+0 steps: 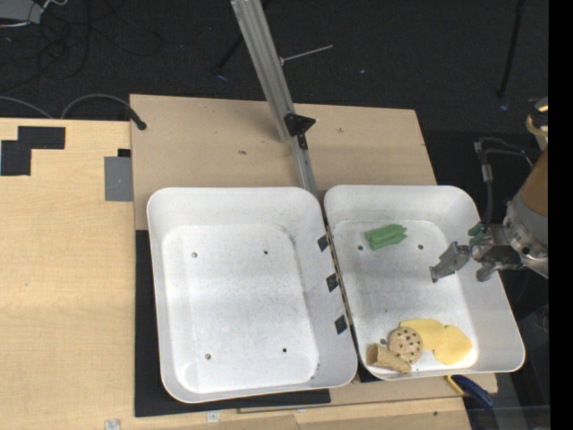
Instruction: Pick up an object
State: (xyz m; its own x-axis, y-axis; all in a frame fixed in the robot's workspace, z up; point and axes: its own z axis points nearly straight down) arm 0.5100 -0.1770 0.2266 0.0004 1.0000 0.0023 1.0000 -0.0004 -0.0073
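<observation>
Hovering with fingers spread wide and nothing held, the gripper (464,262) is shown over the right bin (488,334), where the green block (385,236) could be missed if descent is misaligned.

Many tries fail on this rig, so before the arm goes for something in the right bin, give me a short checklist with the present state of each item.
1. Targets present: ok. Green object, round cookie-like piece and yellow pieces lie in the right bin.
2. Gripper carries nothing: ok, nothing shows between its fingers.
3. Gripper over the right bin: ok, near its right side.
4. Green object free to grasp: ok, it lies apart from the rest.
5. Front cluster separable: not ok, pieces touch or overlap.
6. Gripper height above the bin floor: cannot tell.
</observation>
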